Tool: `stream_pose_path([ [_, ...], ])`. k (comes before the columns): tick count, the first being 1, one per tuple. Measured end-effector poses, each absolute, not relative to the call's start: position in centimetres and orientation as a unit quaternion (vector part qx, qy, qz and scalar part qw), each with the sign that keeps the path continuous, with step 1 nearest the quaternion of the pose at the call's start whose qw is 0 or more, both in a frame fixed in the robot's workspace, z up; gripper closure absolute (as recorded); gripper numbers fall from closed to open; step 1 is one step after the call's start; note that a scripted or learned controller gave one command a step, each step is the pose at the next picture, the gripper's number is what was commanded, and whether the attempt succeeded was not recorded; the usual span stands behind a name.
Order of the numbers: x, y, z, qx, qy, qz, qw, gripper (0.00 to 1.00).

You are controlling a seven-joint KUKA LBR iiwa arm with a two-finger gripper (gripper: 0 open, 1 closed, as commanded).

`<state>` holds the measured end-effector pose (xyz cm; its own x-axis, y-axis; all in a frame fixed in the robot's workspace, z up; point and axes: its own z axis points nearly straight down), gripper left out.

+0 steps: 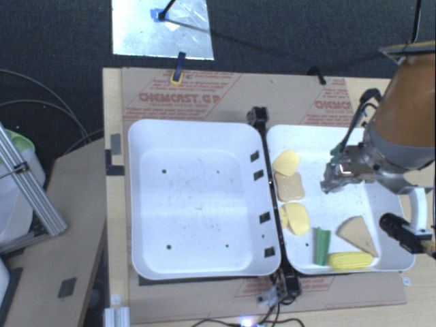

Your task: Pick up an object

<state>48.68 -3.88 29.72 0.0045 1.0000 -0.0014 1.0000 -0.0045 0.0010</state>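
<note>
**Gripper over the right bin**

Your gripper (335, 178) hovers above the right bin (310, 136) near its middle (whether it grips anything, you cannot tell). Along the bin's left wall lie a bread slice (291, 187) and yellow pieces (286, 162); a corn cob (351, 259) rests at its near edge.

Premises assessed as a robotics laboratory or test cell, not a home or kitchen. Evidence: an industrial arm (409, 114), grey with an orange band, reaches in over a bench (204, 90) surfaced with board printed "CHEMCAST GP". Two shallow white bins (197, 131) sit side by side on it, joined by black clips. Dark carpet (54, 19) covers the floor. A metal plate (129, 19) lies on the carpet behind the bench, loose cables (41, 94) trail at left, and an aluminium framing strut (30, 186) stands nearby.
</note>
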Motion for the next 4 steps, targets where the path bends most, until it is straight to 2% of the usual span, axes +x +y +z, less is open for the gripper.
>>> stream_pose_path([
  [1, 48.7, 1.8, 30.5, 0.704, 0.711, 0.0018, 0.000, 1.00],
  [2, 48.7, 2.5, 28.2, 0.706, 0.709, 0.0003, 0.000, 1.00],
  [3, 48.7, 7.0, 29.0, 0.704, 0.710, 0.0014, 0.000, 1.00],
  [4, 48.8, 5.5, 44.6, 0.706, 0.709, 0.0089, 0.006, 1.00],
])
